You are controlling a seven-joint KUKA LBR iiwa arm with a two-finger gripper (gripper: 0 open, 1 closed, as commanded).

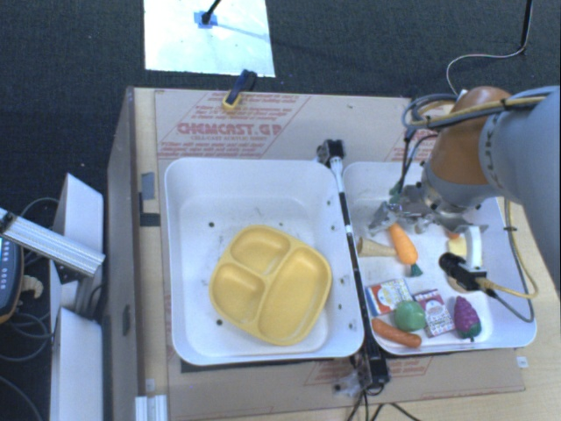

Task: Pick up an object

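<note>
My gripper [401, 216] hangs low over the back left part of the right bin [508, 336]. Just in front of it lies an orange toy carrot [404, 245], its upper end right under the gripper. Nothing can be seen held. A pale cone [375, 248] lies left of the carrot. Near the front of the bin lie a green ball [408, 314], two red and white packets [387, 294], a purple toy [466, 317] and an orange sausage-shaped toy [396, 333].
A yellow divided plate [272, 283] lies in the left bin [188, 235]. A white and yellow piece [474, 246] sits at the right bin's right side, partly under the arm. A black divider rail [346, 235] runs between the bins.
</note>
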